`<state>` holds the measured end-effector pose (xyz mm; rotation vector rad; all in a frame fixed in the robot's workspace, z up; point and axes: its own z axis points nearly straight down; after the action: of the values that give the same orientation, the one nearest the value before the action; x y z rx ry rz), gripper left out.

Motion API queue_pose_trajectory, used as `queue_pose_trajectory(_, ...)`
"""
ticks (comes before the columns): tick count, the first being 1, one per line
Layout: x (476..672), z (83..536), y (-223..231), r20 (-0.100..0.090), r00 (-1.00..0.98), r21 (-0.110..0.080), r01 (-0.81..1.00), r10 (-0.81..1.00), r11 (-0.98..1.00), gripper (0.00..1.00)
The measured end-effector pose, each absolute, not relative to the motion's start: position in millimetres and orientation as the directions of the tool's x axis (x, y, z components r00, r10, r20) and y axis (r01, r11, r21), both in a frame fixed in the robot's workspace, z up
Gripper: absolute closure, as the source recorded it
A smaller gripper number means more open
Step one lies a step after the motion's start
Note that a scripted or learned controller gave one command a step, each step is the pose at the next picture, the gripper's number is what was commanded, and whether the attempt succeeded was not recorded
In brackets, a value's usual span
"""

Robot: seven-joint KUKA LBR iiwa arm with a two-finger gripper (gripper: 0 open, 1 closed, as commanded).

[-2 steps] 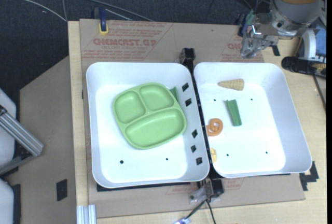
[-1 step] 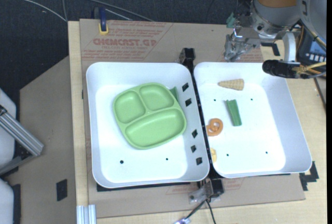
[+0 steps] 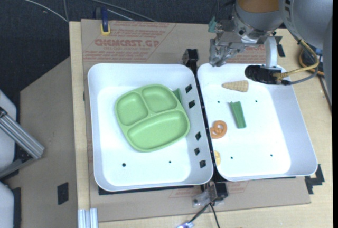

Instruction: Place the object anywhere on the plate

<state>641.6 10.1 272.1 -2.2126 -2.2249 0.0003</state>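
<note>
The green plate (image 3: 152, 124) in the left bin (image 3: 100, 116) has nothing on it yet, the cone (image 3: 235, 85), stick (image 3: 237, 114) and ring (image 3: 218, 129) lie in the right bin (image 3: 285, 132), and the gripper (image 3: 218, 58) hangs above its far corner

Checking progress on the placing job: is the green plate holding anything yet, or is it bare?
Bare. The green plate shows plain green in all three compartments; the green stick, ring and cone lie in the right bin.

Plate (image 3: 153, 124): light green. Bins (image 3: 105, 163): white. Stick (image 3: 237, 114): dark green. Cone (image 3: 235, 85): tan. Ring (image 3: 218, 129): orange. Desk (image 3: 142, 42): brown, red lettering.
</note>
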Motion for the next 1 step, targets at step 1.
queue_pose_trajectory(1,631.7,240.0,56.8,0.002,-0.005,-0.006,1.0,1.0,0.005,1.0)
